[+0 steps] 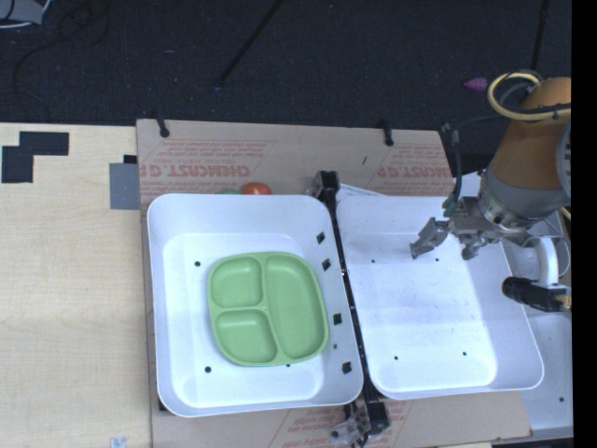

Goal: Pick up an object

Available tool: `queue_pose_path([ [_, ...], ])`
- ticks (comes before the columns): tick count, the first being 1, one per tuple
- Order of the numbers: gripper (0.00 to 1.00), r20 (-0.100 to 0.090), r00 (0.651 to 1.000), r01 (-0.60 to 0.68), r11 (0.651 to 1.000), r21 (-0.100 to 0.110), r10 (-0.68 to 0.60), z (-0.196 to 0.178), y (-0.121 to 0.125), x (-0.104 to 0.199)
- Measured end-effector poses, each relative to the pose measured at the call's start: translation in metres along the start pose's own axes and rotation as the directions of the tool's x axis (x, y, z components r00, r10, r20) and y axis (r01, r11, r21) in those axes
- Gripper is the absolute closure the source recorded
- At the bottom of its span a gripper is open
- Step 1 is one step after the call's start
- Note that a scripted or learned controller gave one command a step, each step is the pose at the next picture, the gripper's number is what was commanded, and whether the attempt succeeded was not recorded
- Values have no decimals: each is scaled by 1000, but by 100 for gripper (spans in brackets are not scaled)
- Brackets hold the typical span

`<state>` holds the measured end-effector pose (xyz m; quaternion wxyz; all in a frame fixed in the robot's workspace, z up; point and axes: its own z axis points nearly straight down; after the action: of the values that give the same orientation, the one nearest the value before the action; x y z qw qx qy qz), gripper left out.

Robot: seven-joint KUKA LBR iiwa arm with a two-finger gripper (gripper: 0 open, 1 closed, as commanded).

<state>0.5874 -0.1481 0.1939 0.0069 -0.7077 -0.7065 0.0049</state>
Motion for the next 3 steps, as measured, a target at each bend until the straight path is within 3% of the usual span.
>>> queue_pose_path([
  [1, 0, 2, 1000, 2, 1000, -13, -2, -8, 3, 0],
  [3, 0, 1, 1000, 1, 1000, -9, -1, 103, 7, -3],
])
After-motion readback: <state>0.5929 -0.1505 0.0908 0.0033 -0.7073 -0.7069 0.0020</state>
